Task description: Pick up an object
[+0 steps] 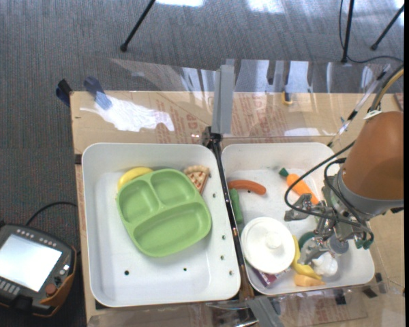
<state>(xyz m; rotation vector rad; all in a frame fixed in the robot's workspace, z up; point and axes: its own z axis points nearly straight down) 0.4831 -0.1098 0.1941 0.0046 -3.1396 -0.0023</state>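
Far left, off the worktop (157, 111): a handheld pendant (27, 268) with a pale screen, lying on the floor.

Left bin (102, 271): a green divided plate (165, 211) takes up the middle and upper part. A yellow banana-like piece (131, 175) pokes out from under its upper left edge; a pizza-slice toy (198, 177) sits at its upper right, close to the inner wall. Broad bare floor runs along the bin's near and left sides.

At the shared rim: a green pod-like piece (236, 206) lies along the right bin's left wall.

Right bin (259, 152): a sausage (247, 187) lies just past the pod, apart from it. A white round lid-like dish (268, 244) sits low centre. A carrot (298, 183) lies tilted further right. The upper left of this bin is open floor; the lower right corner is crowded with small yellow, orange and white pieces (312, 270), tight against the near rim.

The claw (325, 240) hangs over that crowded corner, beside the white dish. Cables and linkage tangle the view; cannot tell whether the fingers are spread or closed, nor whether anything sits between them. The arm (371, 162) covers the bin's right wall.
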